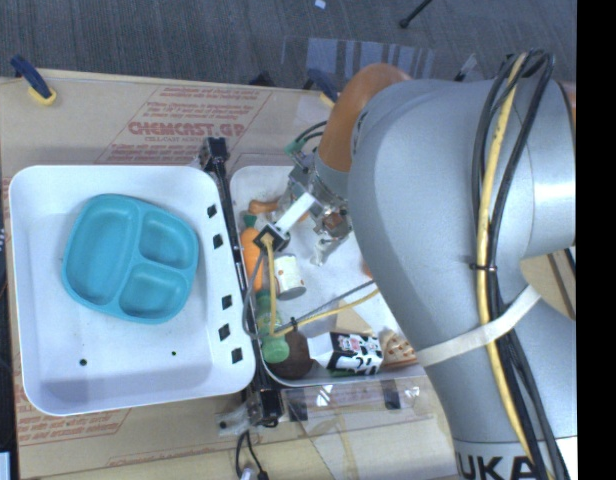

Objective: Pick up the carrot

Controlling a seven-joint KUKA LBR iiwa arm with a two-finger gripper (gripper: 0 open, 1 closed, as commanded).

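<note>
Grey arm (458, 218) overhangs carrot (250, 252), cardboard-topped bench (178, 118) and carpet (138, 18).

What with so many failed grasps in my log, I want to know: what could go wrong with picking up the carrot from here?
1. The carrot lies along the left wall of the right bin, so a descent by the gripper may strike that wall.
2. A white cylinder and a green item crowd the carrot, and either could be bumped or grabbed instead.
</note>
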